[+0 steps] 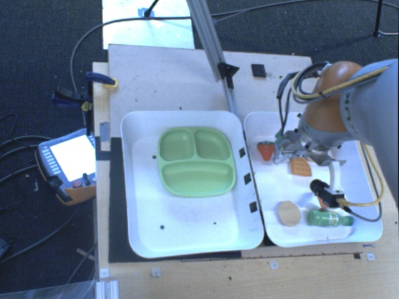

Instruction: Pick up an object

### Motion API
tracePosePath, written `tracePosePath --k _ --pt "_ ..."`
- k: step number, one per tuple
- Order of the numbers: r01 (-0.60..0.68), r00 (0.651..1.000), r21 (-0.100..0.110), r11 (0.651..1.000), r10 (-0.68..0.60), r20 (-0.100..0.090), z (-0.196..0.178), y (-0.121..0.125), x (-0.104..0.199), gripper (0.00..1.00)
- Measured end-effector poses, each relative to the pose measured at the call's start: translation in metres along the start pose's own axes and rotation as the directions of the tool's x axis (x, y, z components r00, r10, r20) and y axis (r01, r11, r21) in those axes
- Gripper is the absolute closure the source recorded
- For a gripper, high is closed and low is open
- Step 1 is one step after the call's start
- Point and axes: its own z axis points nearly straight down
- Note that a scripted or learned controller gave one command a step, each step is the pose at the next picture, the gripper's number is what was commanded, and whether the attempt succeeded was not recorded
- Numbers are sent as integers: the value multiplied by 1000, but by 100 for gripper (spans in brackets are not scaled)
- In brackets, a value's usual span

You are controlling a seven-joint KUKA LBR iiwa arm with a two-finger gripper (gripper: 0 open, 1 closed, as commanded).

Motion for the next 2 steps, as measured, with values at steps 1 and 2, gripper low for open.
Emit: tracePosePath --k 1,2 --pt "3 1000 21 1000 -3 -7 -45 -2 2 100" --pt "4 1000 20 1000 -4 -7 -98 10 -6 100"
